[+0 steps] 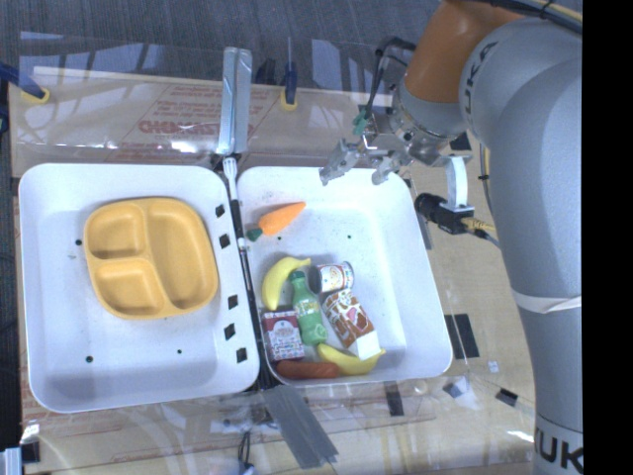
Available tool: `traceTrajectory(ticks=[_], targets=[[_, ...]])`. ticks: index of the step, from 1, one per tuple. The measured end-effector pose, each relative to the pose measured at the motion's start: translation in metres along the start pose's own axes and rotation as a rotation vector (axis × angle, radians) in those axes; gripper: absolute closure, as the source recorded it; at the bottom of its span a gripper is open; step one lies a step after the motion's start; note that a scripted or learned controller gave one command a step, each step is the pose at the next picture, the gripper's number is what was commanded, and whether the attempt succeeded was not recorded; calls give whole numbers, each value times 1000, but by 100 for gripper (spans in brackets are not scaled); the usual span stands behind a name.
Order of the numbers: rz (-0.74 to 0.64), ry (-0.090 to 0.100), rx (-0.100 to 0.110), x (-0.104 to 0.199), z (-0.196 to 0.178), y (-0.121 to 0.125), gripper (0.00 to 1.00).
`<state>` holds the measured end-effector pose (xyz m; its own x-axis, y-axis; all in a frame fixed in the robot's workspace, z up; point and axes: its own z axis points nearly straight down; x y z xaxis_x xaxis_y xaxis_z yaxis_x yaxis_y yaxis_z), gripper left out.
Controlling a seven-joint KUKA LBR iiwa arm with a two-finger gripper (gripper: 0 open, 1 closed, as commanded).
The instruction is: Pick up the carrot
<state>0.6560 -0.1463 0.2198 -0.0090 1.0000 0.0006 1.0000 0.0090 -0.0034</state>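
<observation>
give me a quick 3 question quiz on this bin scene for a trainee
1. True or false: the carrot lies in the right bin.
2. What sits in the left bin? A) yellow divided plate B) bananas C) can
3. Fill in: the claw hangs over the right bin's ____ edge, apart from the carrot.

Key:
1. True; it lies near the wall between the bins.
2. A, the yellow divided plate.
3. Far (top) edge.
</observation>
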Motion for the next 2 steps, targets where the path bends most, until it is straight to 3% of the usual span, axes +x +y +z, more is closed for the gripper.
traceTrajectory(ticks=[1, 2], targets=[[-294, -6, -18, 32, 108, 6, 0], [-323, -3, -7, 49, 124, 3, 0]])
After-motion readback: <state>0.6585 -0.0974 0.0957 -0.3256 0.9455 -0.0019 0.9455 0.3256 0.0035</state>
